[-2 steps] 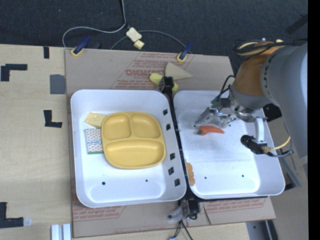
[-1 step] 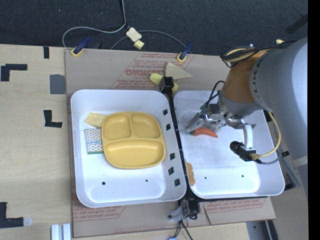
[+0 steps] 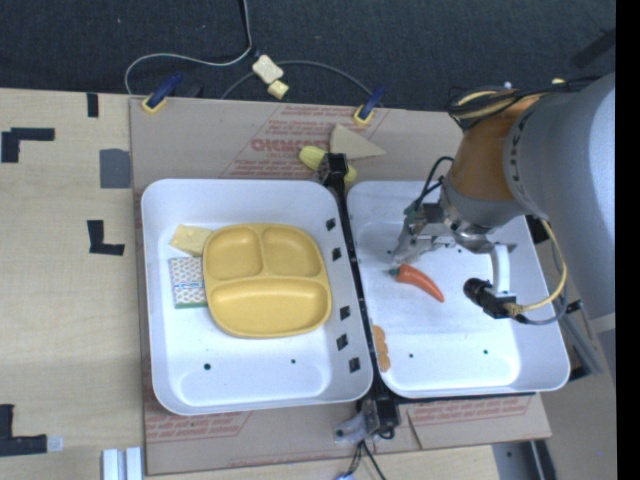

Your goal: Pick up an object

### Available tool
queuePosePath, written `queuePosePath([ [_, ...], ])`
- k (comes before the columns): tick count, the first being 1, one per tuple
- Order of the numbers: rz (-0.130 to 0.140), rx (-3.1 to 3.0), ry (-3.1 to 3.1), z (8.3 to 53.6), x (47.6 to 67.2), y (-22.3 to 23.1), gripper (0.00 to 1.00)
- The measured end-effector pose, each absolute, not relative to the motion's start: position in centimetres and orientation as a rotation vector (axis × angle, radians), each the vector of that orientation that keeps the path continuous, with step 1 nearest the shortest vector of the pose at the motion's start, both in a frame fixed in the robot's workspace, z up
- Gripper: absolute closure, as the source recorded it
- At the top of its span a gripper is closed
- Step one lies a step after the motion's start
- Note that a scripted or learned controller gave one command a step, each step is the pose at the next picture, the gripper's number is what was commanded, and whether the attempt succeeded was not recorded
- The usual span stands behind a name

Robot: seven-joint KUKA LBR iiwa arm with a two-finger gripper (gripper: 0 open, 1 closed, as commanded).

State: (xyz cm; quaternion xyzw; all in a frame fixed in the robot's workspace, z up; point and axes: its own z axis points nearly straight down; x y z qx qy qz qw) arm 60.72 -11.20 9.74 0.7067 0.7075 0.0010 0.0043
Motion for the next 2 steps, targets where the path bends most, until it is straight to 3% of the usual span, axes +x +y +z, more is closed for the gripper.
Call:
queuePosePath([
  [1,0.002,2.215,2.218,9.7,60.7,-11.2,0.00],
  [2,0.005,2.214,2.215,8.7,57.8,-10.4,0.00],
])
